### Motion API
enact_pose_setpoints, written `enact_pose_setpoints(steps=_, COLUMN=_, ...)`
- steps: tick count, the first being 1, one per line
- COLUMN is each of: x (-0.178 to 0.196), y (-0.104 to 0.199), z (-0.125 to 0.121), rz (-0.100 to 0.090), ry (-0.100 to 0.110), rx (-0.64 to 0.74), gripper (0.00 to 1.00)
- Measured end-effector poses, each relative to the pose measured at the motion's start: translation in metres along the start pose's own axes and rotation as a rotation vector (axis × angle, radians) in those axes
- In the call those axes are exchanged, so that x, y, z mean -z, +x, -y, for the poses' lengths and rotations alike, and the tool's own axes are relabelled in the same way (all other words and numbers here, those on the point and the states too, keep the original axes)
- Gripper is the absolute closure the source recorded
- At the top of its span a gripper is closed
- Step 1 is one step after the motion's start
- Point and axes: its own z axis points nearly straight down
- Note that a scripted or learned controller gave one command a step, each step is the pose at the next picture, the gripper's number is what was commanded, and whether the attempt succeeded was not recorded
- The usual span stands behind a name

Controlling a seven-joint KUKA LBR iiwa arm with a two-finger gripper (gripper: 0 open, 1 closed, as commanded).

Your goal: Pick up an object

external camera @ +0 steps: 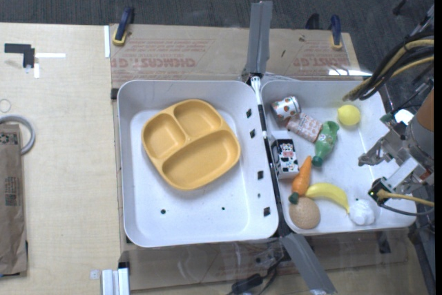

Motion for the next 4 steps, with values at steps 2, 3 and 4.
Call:
enact_pose_setpoints(steps=2, x=-0.073, y=-0.001, z=-0.002, rz=0.000, ry=0.001, rx=0.250, gripper=0.00)
enact_pose_setpoints(steps=3, x=-0.074, y=0.074, z=-0.056, rz=0.000, ry=-0.001, rx=-0.159, gripper=0.00)
enact_pose_setpoints(steps=4, x=-0.072, y=0.008, z=-0.042, rz=-0.009, ry=0.004, rx=-0.405, gripper=0.00)
